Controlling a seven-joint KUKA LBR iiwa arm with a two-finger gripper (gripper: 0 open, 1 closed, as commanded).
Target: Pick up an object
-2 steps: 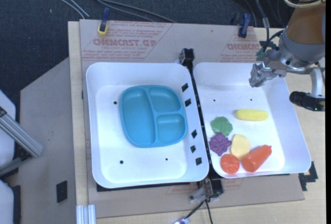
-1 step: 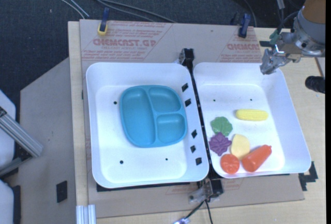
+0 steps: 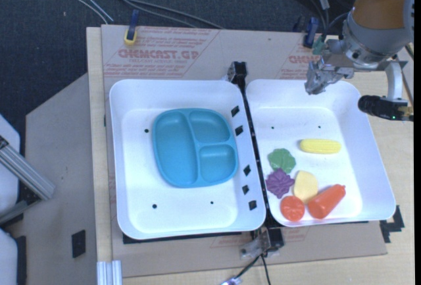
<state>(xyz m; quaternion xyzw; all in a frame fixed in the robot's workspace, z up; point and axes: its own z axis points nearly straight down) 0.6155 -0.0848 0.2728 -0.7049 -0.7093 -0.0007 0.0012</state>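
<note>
**Toy food bunched at the near edge, gripper waiting at the far rim**

Nearest the camera, a tomato (image 3: 293,208) and a carrot (image 3: 326,201) lie touching at the front of the right bin (image 3: 368,139), with a yellow pear-shaped piece (image 3: 305,185) and purple grapes (image 3: 279,181) pressed close behind them. A green leafy piece (image 3: 282,159) sits just beyond, and a corn cob (image 3: 320,146) lies alone, a little apart, which probably makes it the easiest pick. In the left bin (image 3: 128,145) a blue divided plate (image 3: 195,147) rests flat. The gripper (image 3: 317,83) hangs over the right bin's far rim, well apart from every toy and holding nothing; whether its jaws stand wide or narrow I cannot tell.
</note>
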